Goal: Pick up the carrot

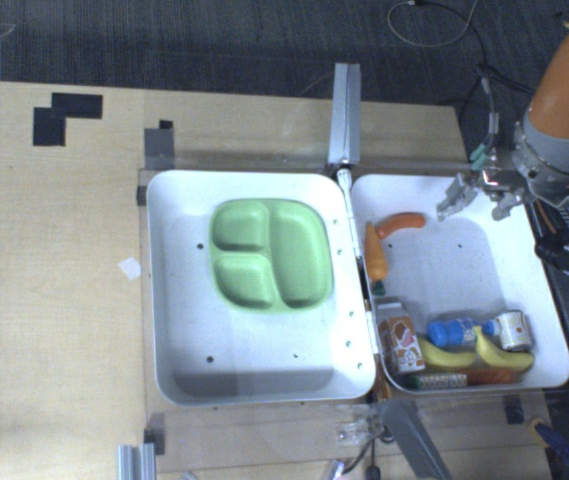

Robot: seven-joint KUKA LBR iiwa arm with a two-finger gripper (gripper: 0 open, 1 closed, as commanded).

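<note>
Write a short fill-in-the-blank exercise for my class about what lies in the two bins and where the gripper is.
1. The green divided plate lies in the ____ bin.
2. The carrot lies against the right bin's ____ wall.
3. The gripper is above the right bin's ____ edge, apart from the carrot.
4. The banana lies along the right bin's ____ edge, among other items.

Missing words: left; left; far; near
</note>
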